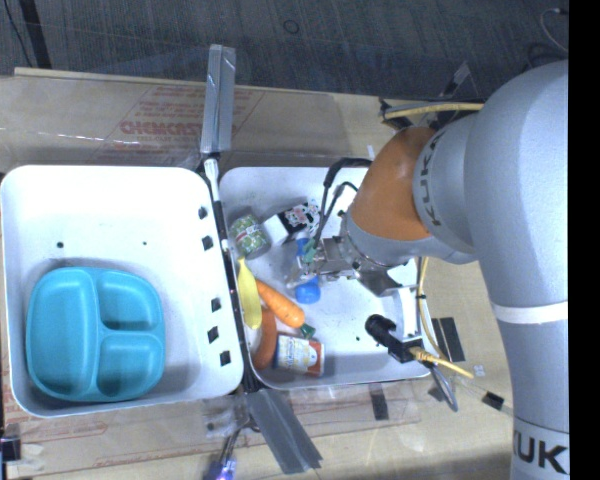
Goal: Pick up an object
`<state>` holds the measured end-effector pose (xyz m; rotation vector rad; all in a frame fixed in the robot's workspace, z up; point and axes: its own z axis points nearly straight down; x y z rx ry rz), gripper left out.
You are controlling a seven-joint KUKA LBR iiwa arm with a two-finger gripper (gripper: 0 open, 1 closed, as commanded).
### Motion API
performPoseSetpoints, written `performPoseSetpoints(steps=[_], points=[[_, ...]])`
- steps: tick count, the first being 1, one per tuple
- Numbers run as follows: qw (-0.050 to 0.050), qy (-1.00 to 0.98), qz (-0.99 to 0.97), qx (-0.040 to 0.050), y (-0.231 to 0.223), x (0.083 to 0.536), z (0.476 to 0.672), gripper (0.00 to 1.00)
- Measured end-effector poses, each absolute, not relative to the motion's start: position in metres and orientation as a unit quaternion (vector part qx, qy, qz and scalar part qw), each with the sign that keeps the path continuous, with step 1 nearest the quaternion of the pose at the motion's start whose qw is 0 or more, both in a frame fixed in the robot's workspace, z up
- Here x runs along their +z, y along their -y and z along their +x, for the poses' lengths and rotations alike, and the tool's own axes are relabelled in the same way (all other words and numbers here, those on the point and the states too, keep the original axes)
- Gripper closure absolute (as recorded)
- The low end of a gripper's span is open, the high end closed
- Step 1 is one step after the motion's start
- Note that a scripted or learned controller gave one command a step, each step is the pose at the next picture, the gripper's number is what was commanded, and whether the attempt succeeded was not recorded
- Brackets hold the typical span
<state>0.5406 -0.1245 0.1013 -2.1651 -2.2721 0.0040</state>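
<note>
Blue object [307, 291] lies mid-frame in the right bin [280, 183], just below the gripper [315, 258], whose spread I cannot tell; best descend straight, clear of the carrot [280, 305] beside it.

We count two white bins: the nine o'clock bin [40, 198] and the three o'clock bin [280, 182]. We count one blue tray [95, 333], one yellow banana [248, 296], one carrot [282, 306], one orange stick [266, 338], two cans, the green can [248, 236] and the red can [298, 355], and one little blue thing [307, 291].
</note>
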Motion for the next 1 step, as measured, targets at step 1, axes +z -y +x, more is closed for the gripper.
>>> performPoseSetpoints(steps=[1], points=[[0.000,0.752,-0.659,0.0000,0.0547,0.2208,0.5706,1.00]])
